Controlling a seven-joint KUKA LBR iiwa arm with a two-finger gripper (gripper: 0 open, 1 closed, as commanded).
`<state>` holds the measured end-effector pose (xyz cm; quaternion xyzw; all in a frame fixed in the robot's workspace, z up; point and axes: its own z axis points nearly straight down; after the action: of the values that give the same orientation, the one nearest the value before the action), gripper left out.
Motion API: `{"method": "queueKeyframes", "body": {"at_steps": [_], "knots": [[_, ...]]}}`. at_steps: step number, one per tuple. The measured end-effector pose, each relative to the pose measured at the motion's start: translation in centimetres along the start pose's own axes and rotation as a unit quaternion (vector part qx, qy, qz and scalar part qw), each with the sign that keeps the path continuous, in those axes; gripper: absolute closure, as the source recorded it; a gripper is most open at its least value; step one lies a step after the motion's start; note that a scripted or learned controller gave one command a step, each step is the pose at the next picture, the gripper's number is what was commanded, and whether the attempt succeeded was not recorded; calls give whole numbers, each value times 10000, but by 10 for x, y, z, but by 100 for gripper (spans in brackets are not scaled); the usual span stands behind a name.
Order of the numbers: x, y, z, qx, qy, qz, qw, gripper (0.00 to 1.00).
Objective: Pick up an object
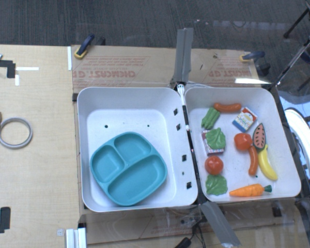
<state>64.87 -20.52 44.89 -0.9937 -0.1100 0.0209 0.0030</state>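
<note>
Camera view: two shallow white plastic bins sat side by side on the pale wooden tabletop [31, 190]. The left bin [93, 107] held one thing, a teal three-compartment plastic plate [128, 168], lying flat toward the near-left corner.

The right bin [284, 138] held the toy foods, ten pieces counted:
- two round red tomatoes, one at mid-bin [243, 141], one lower left [214, 164]
- one long orange-red sausage [227, 107] near the far wall
- one green pepper-like piece [210, 119] just left of the sausage
- one small white-and-blue printed box [245, 120] right of the sausage
- one leafy green lettuce piece [215, 138] on top of a small pale box
- one second leafy green piece [216, 184] near the front wall
- one watermelon slice [259, 137] touching the yellow banana [267, 164] below it
- one thin red chili [253, 161] beside the banana
- one orange carrot with green top [249, 190] along the front wall

Gripper: state could not be told. All pickable objects lay in the bins, nothing lifted.

Outside the bins: one roll of grey tape [13, 133] on the tabletop at left, brown cardboard [124, 68] behind the bins.
</note>
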Motion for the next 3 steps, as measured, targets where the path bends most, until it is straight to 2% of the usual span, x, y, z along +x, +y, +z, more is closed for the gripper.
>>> {"method": "queueKeyframes", "body": {"at_steps": [1,3], "knots": [[-26,12,13,-36,151,106,9998,100],[-23,10,5,-9,44,60,10000,100]]}}
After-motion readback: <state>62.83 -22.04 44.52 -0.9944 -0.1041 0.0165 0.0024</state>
